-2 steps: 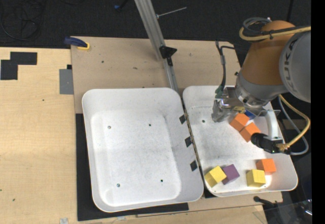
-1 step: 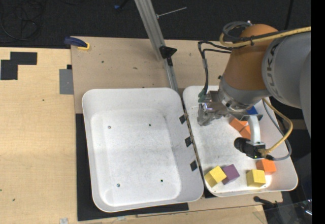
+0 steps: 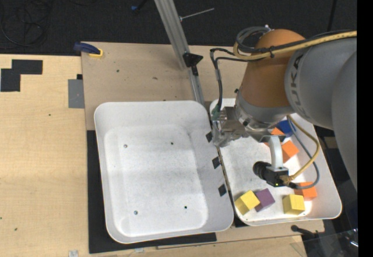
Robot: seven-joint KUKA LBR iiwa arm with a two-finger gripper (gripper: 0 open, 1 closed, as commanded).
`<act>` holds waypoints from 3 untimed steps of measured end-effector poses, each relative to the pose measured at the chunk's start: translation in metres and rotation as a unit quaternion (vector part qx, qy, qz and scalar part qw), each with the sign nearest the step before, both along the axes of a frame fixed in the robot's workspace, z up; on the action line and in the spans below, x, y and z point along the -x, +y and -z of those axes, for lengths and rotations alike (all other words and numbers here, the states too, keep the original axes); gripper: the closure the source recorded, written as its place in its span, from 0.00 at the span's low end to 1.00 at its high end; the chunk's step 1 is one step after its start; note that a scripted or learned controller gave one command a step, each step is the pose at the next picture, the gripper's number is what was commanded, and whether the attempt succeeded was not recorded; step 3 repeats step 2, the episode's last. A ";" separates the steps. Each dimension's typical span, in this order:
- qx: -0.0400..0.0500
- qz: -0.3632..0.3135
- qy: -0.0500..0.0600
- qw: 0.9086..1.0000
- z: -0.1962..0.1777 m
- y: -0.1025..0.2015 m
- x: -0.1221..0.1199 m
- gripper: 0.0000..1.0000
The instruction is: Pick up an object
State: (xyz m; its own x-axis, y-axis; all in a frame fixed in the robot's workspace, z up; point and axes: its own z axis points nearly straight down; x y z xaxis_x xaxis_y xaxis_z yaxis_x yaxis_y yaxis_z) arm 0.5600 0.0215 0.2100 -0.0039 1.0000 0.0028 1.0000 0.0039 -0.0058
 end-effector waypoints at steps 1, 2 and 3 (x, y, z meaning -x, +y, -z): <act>0.000 0.000 0.001 1.000 0.006 0.047 0.018 1.00; 0.001 0.003 -0.001 1.000 0.005 0.045 0.017 0.00; 0.001 0.003 -0.001 1.000 0.005 0.045 0.017 0.00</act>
